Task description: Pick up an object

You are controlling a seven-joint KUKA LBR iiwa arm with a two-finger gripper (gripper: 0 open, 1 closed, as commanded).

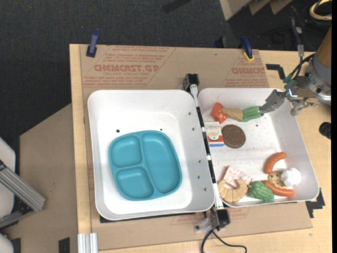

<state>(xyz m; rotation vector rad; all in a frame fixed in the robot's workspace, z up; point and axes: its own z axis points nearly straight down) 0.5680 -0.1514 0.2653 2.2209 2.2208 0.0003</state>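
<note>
Since the gripper (274, 101) hangs at the two o'clock edge of the right bin (305, 146), just beside the green end of the toy carrot (236, 113), I take that carrot as the likeliest pick. Whether the fingers are spread or pressed together I cannot tell, and nothing sits between them. I would come down square over the carrot's middle, straddling its narrow width, clear of the bin wall. Toward six o'clock from it lie a small carton (212, 132) and a brown patty (234, 136); at five o'clock, a hot dog (275, 163), a white ball (290, 176), a green vegetable (261, 191) and a sandwich piece (234, 184). The left bin (105, 109) holds a teal divided plate (145, 164).
</note>
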